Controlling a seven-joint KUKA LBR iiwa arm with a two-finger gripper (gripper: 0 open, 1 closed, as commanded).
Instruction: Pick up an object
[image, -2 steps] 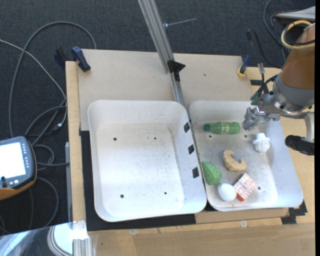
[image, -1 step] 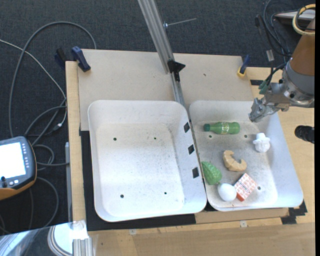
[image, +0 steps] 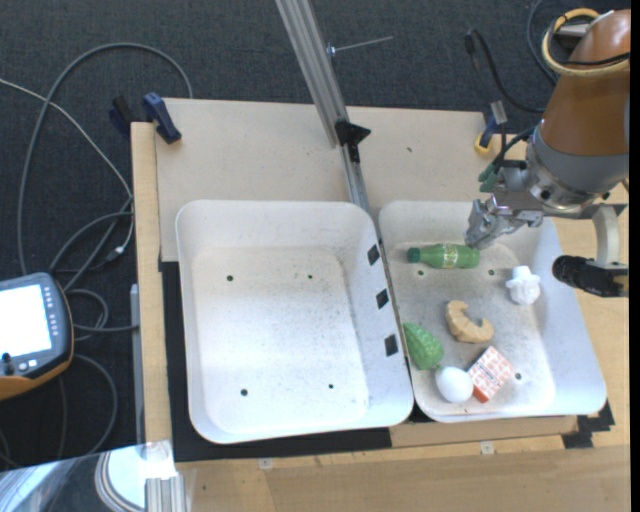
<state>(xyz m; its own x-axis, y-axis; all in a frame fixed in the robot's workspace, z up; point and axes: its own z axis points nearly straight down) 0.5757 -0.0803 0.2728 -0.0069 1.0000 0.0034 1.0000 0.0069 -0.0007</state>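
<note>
The right bin (image: 575, 345) holds several small objects. A green bottle (image: 444, 257) lies on its side near the bin's far edge. A white figure (image: 522, 286) sits to its right, a tan curved piece (image: 467, 322) in the middle, a green lumpy toy (image: 423, 346) at the left, a white egg (image: 454, 384) and a red-and-white checkered block (image: 492, 374) near the front. My gripper (image: 481, 230) hangs just above the right end of the green bottle, pointing down, with nothing seen between its fingers.
The left bin (image: 270, 320) lies beside the right one, with a raised divider between them. A metal pole (image: 320, 75) slants across the back of the bench. Clamps sit at the bench's far corners, and cables and a handheld pendant (image: 30, 325) lie to the left.
</note>
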